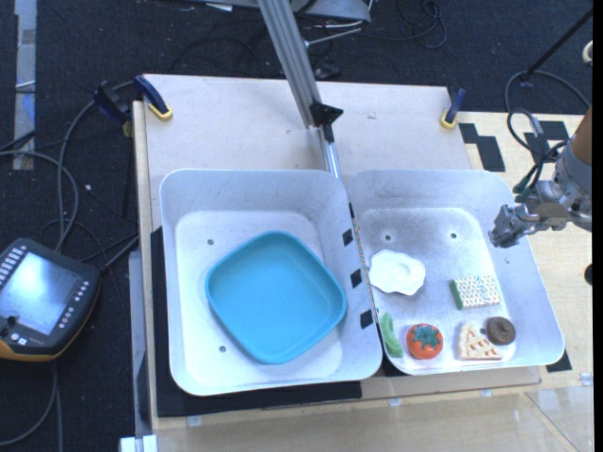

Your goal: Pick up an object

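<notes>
The right bin carries all the small objects, gathered in its near half. A white, flat, irregular piece like a fried egg lies closest to the divider between the bins. Near the front rim sits a red tomato with a green top, and just to its left a slim green pod lies against the bin's wall. To the right of the tomato is a pizza slice, with a brown doughnut touching or just beside its upper right corner. Above the slice lies a small checkered block with a green edge.

The gripper hangs over the right edge of the right bin, well apart from the toys and above the checkered block in the view. Nothing shows between its fingers; whether they are spread or closed cannot be told from this angle. The grey arm reaches in from the right.

The left bin holds a blue square plate, set at a slight turn. Both bins rest on a pale tabletop. A handheld pendant with a lit screen lies on the dark floor to the left.
</notes>
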`<state>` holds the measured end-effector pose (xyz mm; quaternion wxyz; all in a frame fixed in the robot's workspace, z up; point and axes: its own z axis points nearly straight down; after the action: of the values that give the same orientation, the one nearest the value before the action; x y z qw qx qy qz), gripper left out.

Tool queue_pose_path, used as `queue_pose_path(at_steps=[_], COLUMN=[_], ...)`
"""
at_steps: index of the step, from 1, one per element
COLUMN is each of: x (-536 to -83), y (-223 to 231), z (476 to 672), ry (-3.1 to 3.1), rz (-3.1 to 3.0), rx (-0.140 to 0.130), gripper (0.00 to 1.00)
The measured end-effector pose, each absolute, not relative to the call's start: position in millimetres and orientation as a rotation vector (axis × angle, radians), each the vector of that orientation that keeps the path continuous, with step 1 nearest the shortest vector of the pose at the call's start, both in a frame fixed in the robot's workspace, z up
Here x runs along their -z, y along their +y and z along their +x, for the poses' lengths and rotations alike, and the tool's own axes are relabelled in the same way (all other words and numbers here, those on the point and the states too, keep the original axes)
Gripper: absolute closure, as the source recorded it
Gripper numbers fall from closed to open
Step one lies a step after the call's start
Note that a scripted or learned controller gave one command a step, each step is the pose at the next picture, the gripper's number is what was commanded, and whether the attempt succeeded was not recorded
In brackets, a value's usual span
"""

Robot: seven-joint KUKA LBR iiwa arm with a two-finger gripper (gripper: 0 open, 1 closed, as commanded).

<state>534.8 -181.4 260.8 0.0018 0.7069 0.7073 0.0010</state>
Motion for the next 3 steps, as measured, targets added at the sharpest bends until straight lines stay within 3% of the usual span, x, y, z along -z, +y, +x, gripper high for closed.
queue_pose_path(at_steps=[2, 3], x=[-261.4, -254.7], y=[-86.5, -47.6], z=[593.1, 610.4], ry=[2.227, 2.226], rz=[2.216, 2.218], rx=[-0.001, 0.000], gripper=[1.00, 1.00])
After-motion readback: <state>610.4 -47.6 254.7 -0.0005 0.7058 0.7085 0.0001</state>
